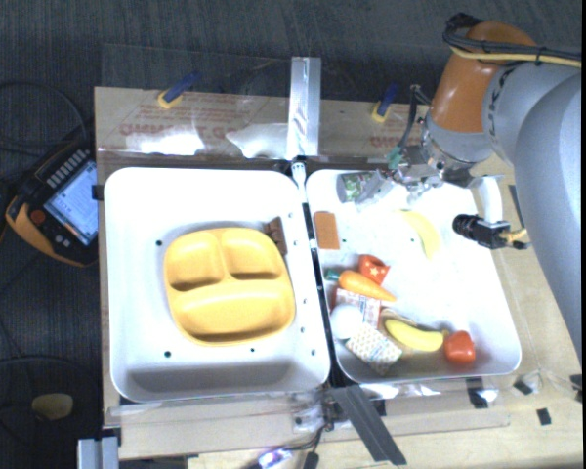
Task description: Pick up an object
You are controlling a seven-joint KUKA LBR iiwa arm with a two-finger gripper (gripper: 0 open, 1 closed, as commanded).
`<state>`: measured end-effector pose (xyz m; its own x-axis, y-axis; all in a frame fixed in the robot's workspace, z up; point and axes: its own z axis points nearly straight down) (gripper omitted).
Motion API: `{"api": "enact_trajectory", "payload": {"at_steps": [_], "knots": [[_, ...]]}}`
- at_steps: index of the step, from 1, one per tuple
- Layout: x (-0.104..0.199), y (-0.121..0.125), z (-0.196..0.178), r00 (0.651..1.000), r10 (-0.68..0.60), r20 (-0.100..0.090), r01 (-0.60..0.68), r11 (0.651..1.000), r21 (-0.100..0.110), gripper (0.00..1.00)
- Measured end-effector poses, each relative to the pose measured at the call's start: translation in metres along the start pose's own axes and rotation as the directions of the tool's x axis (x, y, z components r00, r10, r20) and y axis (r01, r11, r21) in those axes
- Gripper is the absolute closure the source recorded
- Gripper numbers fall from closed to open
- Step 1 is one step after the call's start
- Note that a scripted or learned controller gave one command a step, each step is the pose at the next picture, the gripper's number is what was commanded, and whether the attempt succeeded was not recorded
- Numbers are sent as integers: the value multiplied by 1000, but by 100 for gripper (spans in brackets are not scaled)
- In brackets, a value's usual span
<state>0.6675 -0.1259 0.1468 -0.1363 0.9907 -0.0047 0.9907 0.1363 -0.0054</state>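
right bin (pixel 503 306) holds the pickable stuff. nearest the fingers is a small grey-green object (pixel 355 186) at the bin's top left corner, just left of the gripper (pixel 413 176), not between the fingers as far as i can see. pale yellow slice (pixel 423 233) lies a bit below the gripper, apart from it. brown block (pixel 325 229) sits against the bin's left wall. lower down a cluster: red piece (pixel 372 267), carrot (pixel 365 285) touching it, a wrapped white packet (pixel 356 313), a patterned waffle-like piece (pixel 371 345), banana (pixel 414 336) and a red tomato-like thing (pixel 459 347) beside the banana near the bottom right corner. gripper is low over the top edge of the right bin, metallic parts blurred, cannot tell if the fingers are apart or together. arm (pixel 474 81) with orange band comes in from the right. left bin (pixel 127 360) holds a yellow divided tray (pixel 229 284), with a small brown item (pixel 275 233) at its upper right corner. both bins sit on the desk (pixel 127 115). handheld pendant (pixel 63 203) on the floor at left.
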Motion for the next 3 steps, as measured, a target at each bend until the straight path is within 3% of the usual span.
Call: {"api": "enact_trajectory", "payload": {"at_steps": [1, 2, 3], "knots": [[-54, -24, 7, 995, 96, -3, -96, 995, -2, 0], [-69, -11, 53, 982, 189, -5, -189, 982, -3, 0], [-69, -11, 44, 982, 187, 0, -187, 982, -1, 100]]}}
